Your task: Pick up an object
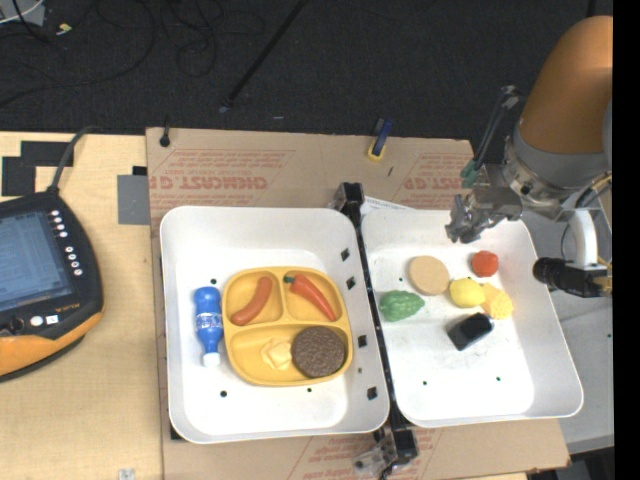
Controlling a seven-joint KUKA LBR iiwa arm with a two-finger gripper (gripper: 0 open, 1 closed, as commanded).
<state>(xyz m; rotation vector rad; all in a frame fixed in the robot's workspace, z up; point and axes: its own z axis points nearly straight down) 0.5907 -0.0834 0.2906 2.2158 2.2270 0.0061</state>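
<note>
The jaws (462,230) (open or clenched, I could not tell) hung over the right bin's (560,388) far edge; the tan disc (429,275) lay nearest, just below-left.

In the right bin (540,388) lie a tan disc (429,274), a green leafy piece (401,305) and a small red ball (485,263). A yellow lemon (466,291), a yellow corn piece (499,303) and a tilted black block (469,330) cluster beside them.

End effector (467,224) low, arm (560,88) overhead.
</note>
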